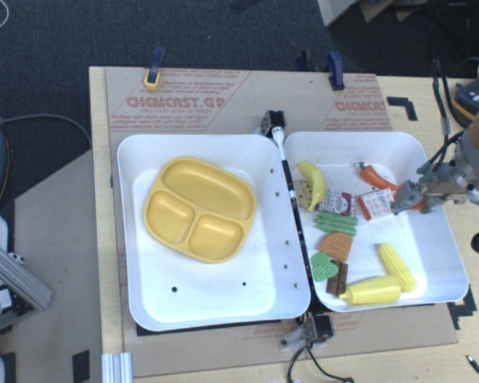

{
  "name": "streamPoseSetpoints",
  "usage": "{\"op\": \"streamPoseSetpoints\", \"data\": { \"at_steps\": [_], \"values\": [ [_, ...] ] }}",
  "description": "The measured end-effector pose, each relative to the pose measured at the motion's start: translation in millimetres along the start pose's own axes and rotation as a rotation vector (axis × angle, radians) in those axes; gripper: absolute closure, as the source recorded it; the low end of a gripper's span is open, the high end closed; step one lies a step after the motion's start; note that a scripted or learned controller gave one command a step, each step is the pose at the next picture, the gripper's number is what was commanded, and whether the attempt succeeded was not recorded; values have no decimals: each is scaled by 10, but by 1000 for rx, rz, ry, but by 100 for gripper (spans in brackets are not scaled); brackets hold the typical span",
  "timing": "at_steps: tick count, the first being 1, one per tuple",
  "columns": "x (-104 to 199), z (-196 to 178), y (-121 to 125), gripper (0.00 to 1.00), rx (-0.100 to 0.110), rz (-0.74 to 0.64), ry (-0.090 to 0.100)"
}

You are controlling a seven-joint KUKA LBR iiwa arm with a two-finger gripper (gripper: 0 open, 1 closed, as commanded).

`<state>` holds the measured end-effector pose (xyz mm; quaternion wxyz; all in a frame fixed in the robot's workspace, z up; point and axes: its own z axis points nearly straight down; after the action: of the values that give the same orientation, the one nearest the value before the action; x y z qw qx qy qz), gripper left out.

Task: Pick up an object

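Right bin (431, 238) — toy food heaped along its left edge, for picking. Gripper (405, 199) low at the far right edge, beside a red packet (374, 205); grip state unclear, possibly touching the carrot (377, 176).

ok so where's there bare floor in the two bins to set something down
Left bin: a wide bare strip below the yellow divided plate, toward the near wall. Right bin: bare floor right of the corn cob, and a patch along the far wall above the carrot. Its left half is crowded around the banana and green beans.
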<state>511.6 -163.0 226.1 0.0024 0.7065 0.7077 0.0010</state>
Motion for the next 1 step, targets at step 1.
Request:
{"op": "streamPoseSetpoints", "data": {
  "at_steps": [1],
  "values": [
    [617,4,197,100,2,-6,3]
  ]
}}
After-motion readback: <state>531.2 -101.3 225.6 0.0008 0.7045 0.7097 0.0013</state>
